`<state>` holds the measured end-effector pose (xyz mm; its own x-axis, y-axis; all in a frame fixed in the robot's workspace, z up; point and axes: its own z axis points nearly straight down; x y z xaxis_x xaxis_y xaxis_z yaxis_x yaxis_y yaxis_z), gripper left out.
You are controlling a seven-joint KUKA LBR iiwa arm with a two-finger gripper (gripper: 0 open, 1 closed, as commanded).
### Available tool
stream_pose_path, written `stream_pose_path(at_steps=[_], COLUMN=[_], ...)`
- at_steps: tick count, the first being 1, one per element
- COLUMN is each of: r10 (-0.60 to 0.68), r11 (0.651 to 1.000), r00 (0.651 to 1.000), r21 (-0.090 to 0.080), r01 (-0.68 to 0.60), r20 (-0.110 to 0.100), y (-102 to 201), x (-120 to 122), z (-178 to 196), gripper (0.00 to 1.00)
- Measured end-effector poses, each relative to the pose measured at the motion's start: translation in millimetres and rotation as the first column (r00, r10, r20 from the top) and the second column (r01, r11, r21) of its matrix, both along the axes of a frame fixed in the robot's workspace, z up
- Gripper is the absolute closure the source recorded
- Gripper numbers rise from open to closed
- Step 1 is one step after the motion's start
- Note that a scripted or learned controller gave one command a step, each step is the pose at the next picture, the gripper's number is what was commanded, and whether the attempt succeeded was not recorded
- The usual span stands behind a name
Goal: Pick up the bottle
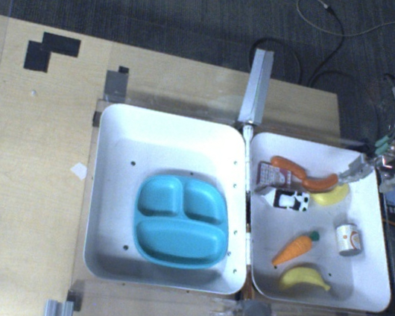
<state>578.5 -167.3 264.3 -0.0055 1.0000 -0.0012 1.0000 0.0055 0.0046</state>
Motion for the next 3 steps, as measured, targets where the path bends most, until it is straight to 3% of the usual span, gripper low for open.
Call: stream_pose_path(at_steps=[1,2,3], r10=[-0.012,-0.010,-0.372], r11=[1.000,1.000,0.928], r00=[1.000,1.000,0.928], r21=[-0.001,-0.001,0.002], r01=[0.012,0.010,0.372], r20=[0.005,0.011,0.003], y=[-27.1,-25.8,-1.7], x=[21.3,23.7,60.3], z=[-176.3,-163.9,-14.6], gripper=[0.00,1.00,1.00])
